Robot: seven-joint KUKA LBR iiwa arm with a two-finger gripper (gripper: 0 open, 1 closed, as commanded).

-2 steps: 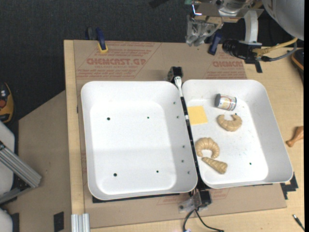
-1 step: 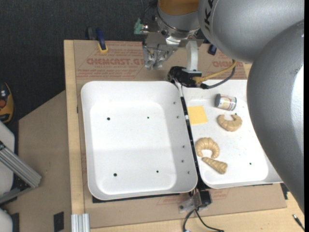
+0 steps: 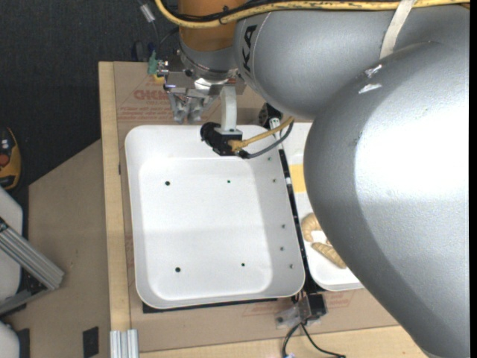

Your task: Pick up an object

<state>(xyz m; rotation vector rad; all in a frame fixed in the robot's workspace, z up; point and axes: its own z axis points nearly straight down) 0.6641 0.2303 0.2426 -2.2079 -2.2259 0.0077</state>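
Observation:
My gripper [image 3: 188, 112] hangs over the far rim of the left white bin [image 3: 149, 222], near its back edge. Its two fingers stand close together with nothing between them. In the right bin [image 3: 335, 278], a yellow flat piece [image 3: 297, 177] lies by the left wall. A pale tan rounded object [image 3: 311, 224] and a brown-and-white elongated one [image 3: 329, 253] lie nearer the front. The grey arm hides most of that bin.
The bulky grey arm [image 3: 387, 140] crosses the right half of the view above the right bin. Brown bench board [image 3: 112, 200] surrounds the bins. A metal bracket [image 3: 30, 263] sticks in at the lower left, off the bench.

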